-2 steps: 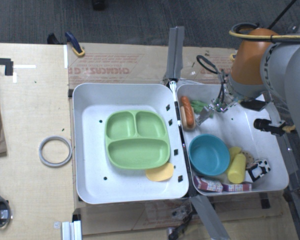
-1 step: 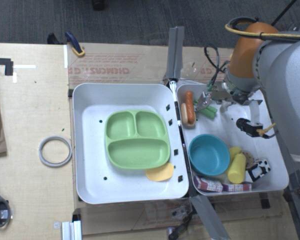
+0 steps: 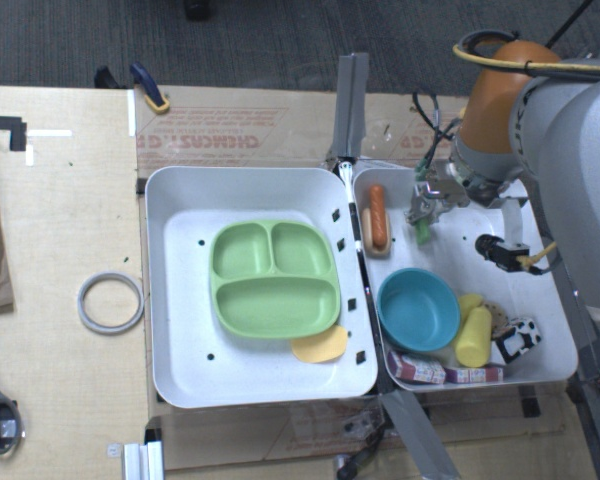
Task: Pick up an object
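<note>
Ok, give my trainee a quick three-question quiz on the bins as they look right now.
1. True or false: the green divided plate lies in the left bin.
2. Which toy lies nearest the gripper? A) hot dog B) blue bowl C) yellow bottle
3. Fill in: the yellow disc lies at the plate's ____ edge, partly tucked under it.

Key: 1 true; 2 A; 3 near (lower right in the camera view).
</note>
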Available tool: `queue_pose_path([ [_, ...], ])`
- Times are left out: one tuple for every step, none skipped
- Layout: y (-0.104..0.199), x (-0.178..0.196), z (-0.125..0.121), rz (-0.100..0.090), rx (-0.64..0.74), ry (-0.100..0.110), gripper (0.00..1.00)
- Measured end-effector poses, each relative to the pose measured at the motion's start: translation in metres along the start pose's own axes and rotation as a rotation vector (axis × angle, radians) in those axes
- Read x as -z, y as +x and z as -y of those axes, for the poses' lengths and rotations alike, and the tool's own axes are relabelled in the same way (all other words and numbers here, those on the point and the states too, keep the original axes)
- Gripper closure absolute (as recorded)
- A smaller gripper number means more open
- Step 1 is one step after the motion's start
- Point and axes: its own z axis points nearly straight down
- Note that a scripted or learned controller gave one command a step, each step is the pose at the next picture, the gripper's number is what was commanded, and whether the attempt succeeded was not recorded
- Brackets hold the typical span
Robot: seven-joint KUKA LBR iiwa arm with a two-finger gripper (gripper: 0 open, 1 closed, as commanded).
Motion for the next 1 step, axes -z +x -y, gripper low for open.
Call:
queue_pose_path([
  [0.0234, 0.0910, 0.0378, -0.001, -0.164, -0.005, 1.00],
])
